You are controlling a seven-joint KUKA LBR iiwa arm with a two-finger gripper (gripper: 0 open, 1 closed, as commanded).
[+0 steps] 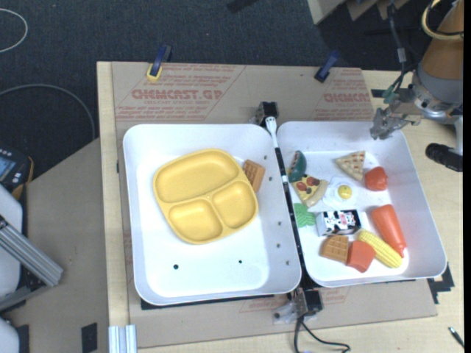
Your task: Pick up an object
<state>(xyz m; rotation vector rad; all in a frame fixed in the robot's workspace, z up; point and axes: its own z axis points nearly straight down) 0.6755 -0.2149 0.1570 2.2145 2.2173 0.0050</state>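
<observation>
We list, centre left: left bin [140,219] bearing yellow divided plate [204,195]. Centre right: right bin [423,219] — toy foods, among them carrot [389,226], corn [380,248], tomato [375,178]. Upper right: gripper [382,129] above the bin's far rim — nothing between its fingers.

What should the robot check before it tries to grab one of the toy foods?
1. Pincer above the right bin: ok, at its far rim.
2. Pincer lined up over a toy: not ok, the sandwich wedge and tomato lie nearer the camera.
3. Pincer open: cannot tell.
4. Toys within the bin: ok, carrot and corn lie flat.
5. Room around a target: not ok near the crowded waffle.
</observation>
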